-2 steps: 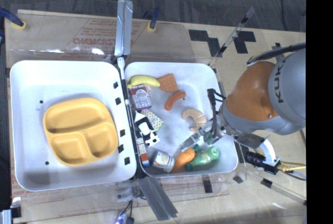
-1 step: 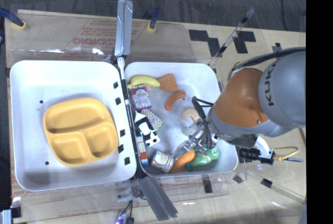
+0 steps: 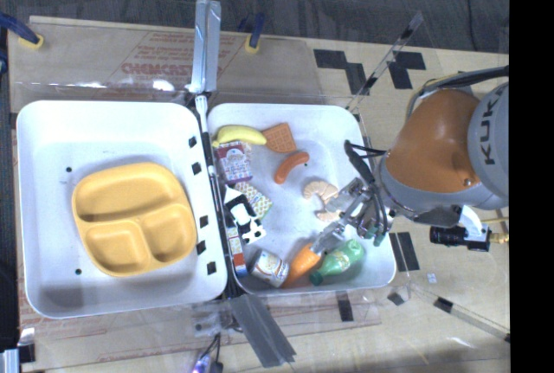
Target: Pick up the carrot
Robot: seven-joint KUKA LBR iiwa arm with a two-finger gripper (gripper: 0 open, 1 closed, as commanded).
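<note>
The small orange tapered carrot [image 3: 303, 260] lies at the right white bin's [image 3: 333, 122] near edge beside a green plastic bottle [image 3: 339, 262]; the gripper [image 3: 344, 224] hovers just above, jaws' state indeterminable, so the approach step appears current, requiring descent onto it.

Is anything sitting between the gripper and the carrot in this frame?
Nothing visible does. The gripper hangs directly above the carrot near the front wall of the right bin. A green bottle lies tight against the carrot's right side and a silver can crowds its left, leaving little room for the fingers.
</note>
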